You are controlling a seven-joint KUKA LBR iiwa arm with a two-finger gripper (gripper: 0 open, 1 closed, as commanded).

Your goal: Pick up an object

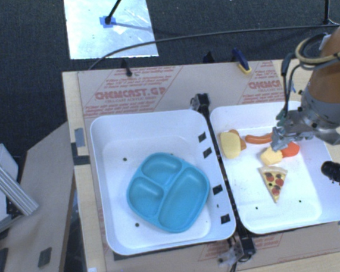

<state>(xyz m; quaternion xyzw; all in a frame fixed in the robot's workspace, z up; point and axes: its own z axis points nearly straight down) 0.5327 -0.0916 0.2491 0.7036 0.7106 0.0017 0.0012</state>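
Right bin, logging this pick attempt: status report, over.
End effector low over right bin, by yellow piece and orange piece. Nothing seen held. Pizza slice, hot dog close by. Blue plate in left bin.

Your grey KUKA arm with the orange band above the wrist [331,72] enters from the right edge of the camera view and bends downward. The orange section sits high at the upper right; below it the grey wrist narrows toward the tool. Your two-finger metal gripper [284,139] points down and slightly left, low over the bench. Finger separation is not readable from this angle. Looped grey cables hang along the wrist's upper left side. A black fitting juts out below the wrist, at the right.
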